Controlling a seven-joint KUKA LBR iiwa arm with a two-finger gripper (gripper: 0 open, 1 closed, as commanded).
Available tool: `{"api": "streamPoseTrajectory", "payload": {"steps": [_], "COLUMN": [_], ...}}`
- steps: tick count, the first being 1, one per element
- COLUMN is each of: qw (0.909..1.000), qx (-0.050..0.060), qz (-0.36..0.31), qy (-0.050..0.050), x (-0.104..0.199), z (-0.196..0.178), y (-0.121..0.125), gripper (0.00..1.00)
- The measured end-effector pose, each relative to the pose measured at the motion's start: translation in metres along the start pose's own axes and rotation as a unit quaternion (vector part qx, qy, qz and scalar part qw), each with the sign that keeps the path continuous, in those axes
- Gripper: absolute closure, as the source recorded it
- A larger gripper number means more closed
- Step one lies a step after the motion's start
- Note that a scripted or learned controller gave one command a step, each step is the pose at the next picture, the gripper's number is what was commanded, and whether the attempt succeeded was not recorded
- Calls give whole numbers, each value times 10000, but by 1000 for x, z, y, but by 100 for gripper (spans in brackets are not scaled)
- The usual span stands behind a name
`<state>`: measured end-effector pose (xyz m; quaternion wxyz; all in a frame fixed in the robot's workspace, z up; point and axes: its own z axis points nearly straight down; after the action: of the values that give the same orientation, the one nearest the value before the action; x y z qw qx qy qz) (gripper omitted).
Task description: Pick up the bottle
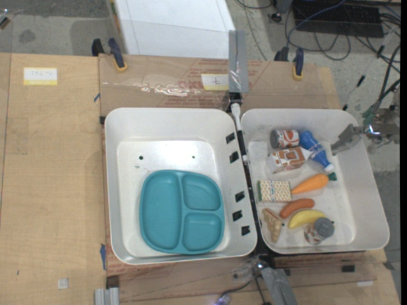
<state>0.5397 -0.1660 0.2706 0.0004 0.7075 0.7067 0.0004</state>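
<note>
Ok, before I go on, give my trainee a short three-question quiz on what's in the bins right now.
1. True or false: the blue bottle lies in the right bin.
2. Which item lies nearest the bottle's cap end?
A. banana
B. carrot
C. teal divided plate
3. Fill in: the gripper sits at the right bin's ______ rim, beside the bottle, not around it.

Key: 1 true; 2 B; 3 upper right. The bottle rests on the bin floor, slanting from near the can towards the carrot.
</note>
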Motion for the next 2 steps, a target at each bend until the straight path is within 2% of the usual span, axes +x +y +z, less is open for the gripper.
{"api": "streamPoseTrajectory", "payload": {"steps": [1, 2], "qw": [9996, 9993], "qx": [-8, 5], "qz": [285, -369], "qy": [-4, 1], "x": [2, 23], "z": [55, 178], "y": [68, 98], "gripper": [0, 0]}}
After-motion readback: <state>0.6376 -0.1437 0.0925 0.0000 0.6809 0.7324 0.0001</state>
